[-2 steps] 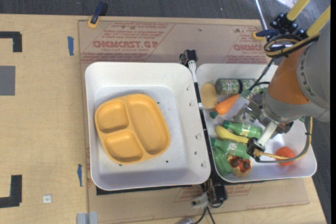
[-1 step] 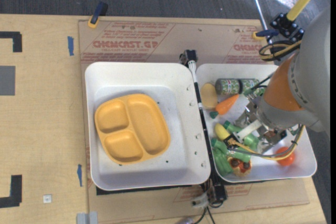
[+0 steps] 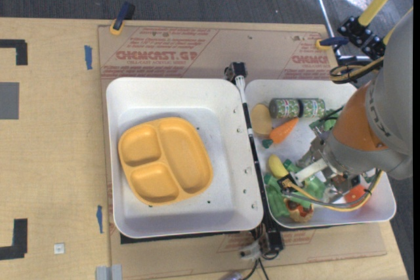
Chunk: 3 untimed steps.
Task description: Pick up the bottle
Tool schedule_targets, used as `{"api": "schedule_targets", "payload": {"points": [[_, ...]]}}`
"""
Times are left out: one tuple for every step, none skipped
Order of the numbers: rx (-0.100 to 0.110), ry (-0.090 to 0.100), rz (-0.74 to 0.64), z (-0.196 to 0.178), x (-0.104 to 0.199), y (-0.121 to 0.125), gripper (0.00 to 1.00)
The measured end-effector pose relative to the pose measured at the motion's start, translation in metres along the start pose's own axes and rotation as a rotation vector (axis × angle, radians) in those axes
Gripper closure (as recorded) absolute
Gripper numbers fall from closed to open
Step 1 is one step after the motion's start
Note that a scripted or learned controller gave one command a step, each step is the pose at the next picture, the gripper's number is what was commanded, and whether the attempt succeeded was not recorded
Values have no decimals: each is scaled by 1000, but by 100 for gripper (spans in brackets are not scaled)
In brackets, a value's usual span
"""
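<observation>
Gripper (image 3: 314, 170) low in right bin (image 3: 387, 203), grip state unclear; bottle (image 3: 296, 107) at 12 o'clock, apart. Risk: grabs toy clutter instead.

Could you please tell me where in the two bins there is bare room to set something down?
The left bin has bare floor along its back, between the rim and the yellow tray, and a narrower strip at the tray's right. The right bin is crowded: the bottle, carrot and potato at the back, and the arm over the toys in front.
</observation>
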<state>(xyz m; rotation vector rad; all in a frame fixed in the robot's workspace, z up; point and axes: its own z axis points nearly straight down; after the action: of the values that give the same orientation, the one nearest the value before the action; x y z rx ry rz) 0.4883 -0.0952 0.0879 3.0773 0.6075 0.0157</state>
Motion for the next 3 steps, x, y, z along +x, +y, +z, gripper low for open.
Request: {"api": "schedule_targets", "payload": {"points": [[-3,1,188,0,-6,0,0],[9,-9,-23,-97,20,-69,0],[10,-10,-25,-106,20,-69,100]]}}
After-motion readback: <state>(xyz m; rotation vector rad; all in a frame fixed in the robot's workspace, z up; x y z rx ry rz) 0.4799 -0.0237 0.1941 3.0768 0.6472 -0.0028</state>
